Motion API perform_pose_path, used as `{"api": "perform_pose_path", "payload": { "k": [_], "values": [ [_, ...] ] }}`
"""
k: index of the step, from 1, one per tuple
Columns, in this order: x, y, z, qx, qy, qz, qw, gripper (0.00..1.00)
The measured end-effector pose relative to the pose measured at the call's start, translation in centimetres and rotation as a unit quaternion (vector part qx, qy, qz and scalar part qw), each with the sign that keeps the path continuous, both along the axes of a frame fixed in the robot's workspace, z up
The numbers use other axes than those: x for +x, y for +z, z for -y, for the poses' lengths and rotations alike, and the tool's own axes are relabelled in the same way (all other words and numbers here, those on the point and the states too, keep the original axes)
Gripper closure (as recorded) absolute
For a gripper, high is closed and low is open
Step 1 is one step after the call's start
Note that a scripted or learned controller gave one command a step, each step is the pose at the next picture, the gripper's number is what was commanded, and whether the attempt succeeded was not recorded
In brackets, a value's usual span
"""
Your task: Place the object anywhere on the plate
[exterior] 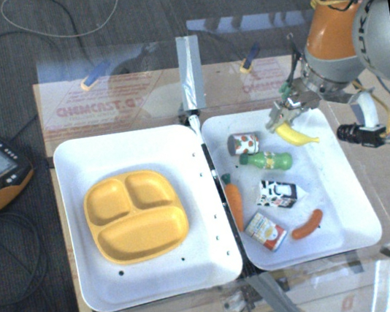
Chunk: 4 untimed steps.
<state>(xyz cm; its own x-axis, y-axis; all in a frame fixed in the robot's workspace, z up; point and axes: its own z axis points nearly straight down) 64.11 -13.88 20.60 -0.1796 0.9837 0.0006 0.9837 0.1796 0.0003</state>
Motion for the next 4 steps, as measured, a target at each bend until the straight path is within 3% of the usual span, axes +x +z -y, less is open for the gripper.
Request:
{"api": "perform_pose_path", "payload": {
  "k": [1,2,3,4],
  "values": [
    [-0.5,6.0,-8.3,-0.0004,0.024,0.000,0.9997,1.00],
    [-4.8,-0.3,-15.4,-0.0004,0.017,-0.002,0.9999,1.00],
    [-6.1,0.2,-21.2,-0.0004,-0.011,-0.001,0.9999,1.00],
    [-1.2,-2.4,-23.8,-0.0011,-0.035,-0.002,0.9994,1.00]
  ]
}}
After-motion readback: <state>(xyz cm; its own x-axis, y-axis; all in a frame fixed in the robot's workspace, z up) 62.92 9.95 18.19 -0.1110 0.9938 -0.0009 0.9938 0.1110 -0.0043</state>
